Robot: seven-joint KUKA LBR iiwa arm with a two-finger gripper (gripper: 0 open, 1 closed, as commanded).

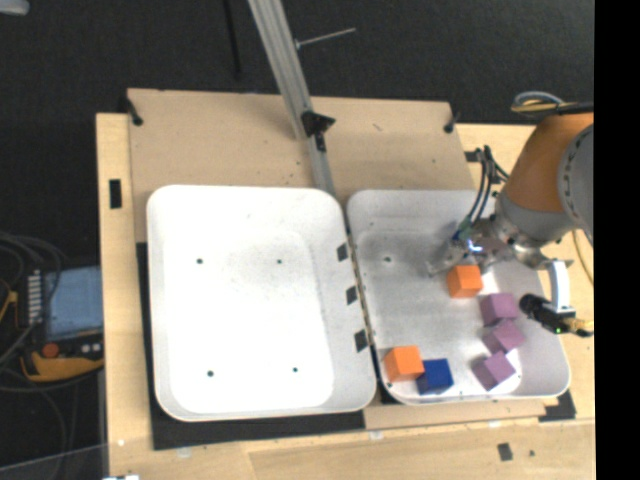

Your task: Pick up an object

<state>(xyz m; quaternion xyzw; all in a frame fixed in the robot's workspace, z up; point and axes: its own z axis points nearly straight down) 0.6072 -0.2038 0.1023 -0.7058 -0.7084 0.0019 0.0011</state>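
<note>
The wooden bench (250,133) carries two shallow white bins side by side. The left bin (250,298) is the bigger-looking of the pair, with rounded corners; a few small dark dots mark its floor and it holds no blocks. The right bin (400,238) has all the objects, gathered toward its right and near edges. The grey arm with its orange band (545,168) leans in from the right, and its gripper (462,258) hangs low over the middle of the right bin, just above and touching or almost touching an orange block (465,282); from here it cannot be told whether that block sits between the fingers or merely under them, nor how the tool is set. To the right of that block lie three purple blocks: one (498,308) just beside it, a second (505,337) below that, a third (494,370) nearest the bin's front rim. At the front of the bin a second orange block (404,362) rests against a blue block (435,376), the two touching. A slanted metal rail (285,58) rises from the bench behind the bins. Off the bench at the left sits a handheld controller (60,313) with cables. No label or writing is legible on anything.
</note>
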